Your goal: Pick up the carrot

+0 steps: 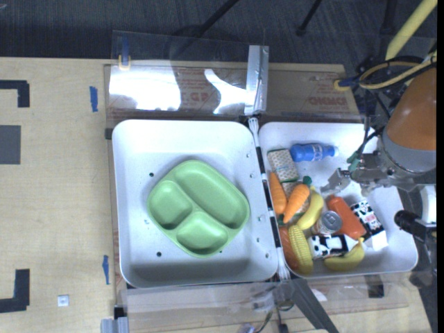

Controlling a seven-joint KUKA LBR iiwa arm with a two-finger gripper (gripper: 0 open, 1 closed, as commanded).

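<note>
Where the pale counter (48, 186) fills the left of the frame, black markings sit along its left edge and small strips of blue tape lie near the bins. Right of that, the left bin (132, 151) holds a green divided plate (198, 205), lying flat near its middle with three compartments showing. A clear plastic panel (180, 82) stands behind this bin in the upper middle of the frame.

The right bin (395, 255) carries a crowded heap of toy food. The carrot (297, 200) lies tilted near the bin's left wall, its leafy tip pointing up and right, touching another orange piece (277, 194) on its left and a yellow banana (311, 212) on its right. Above them sit a patterned cracker-like block (282, 161) and a blue bottle (312, 151) on its side. Lower down are a corn cob (300, 245), a black-and-white item (329, 243) and a second banana (349, 255).

The end effector (347, 174) hovers at the right of the frame, above the heap and apart from the carrot; I cannot tell whether it is wide or narrow.
</note>
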